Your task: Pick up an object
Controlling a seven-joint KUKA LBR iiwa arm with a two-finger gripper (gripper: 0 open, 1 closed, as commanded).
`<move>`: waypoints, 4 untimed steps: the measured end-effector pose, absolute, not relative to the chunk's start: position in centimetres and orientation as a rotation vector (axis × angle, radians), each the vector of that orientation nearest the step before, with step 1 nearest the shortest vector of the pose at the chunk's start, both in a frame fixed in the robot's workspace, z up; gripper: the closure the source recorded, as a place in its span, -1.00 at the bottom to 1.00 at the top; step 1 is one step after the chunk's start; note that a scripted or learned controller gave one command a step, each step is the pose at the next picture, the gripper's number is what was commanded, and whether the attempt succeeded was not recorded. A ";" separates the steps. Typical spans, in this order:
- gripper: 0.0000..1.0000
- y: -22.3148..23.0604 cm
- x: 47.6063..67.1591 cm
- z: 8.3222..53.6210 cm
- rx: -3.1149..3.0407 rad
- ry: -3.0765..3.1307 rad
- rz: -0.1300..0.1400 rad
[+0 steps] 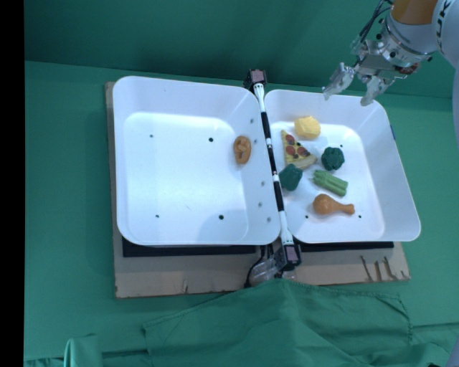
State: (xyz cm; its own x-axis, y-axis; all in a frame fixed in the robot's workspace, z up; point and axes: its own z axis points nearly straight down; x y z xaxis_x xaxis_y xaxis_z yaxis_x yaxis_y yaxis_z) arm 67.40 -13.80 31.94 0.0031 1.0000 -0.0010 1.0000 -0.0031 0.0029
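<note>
- At the far right of the camera view, the pincer (356, 86) hangs above the far rim of the right bin (401, 215), its two fingers spread apart with nothing between them
- The arm's orange band (416, 8) shows at the top edge, just above the grey wrist
- In the right bin lie six toy foods: a yellow lumpy piece (307, 127) farthest from the camera, a pizza slice (294, 150) just near of it by the left wall, and a dark green broccoli (332, 158) to the right of the slice
- A dark green pepper-like piece (290, 177) sits touching the near end of the pizza slice
- A light green ridged piece (330, 183) lies slantwise near the middle, just near of the broccoli
- An orange chicken drumstick (332, 207) lies nearest the camera in this bin, its bone end pointing right
- In the left bin (136, 215) a single orange croissant-like piece (242, 149) rests against the right wall, well apart from the others
- A black-and-white bar (272, 165) runs along the seam between the two bins
- Both bins stand on a brown cardboard sheet (143, 279) on the green table (64, 179); a rumpled green cloth (287, 322) lies at the near edge
</note>
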 end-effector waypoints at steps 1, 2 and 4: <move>-1.00 -13.9 58.8 26.2 2.232 2.216 -0.008; -1.00 -13.9 59.2 26.6 2.222 2.214 0.002; 1.00 -14.7 58.2 19.9 2.212 2.198 0.019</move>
State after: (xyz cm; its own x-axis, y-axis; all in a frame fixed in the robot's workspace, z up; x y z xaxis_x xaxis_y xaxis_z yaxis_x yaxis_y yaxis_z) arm 58.17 -14.75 19.91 0.0066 0.9999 -0.0077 0.9997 -0.0064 0.0248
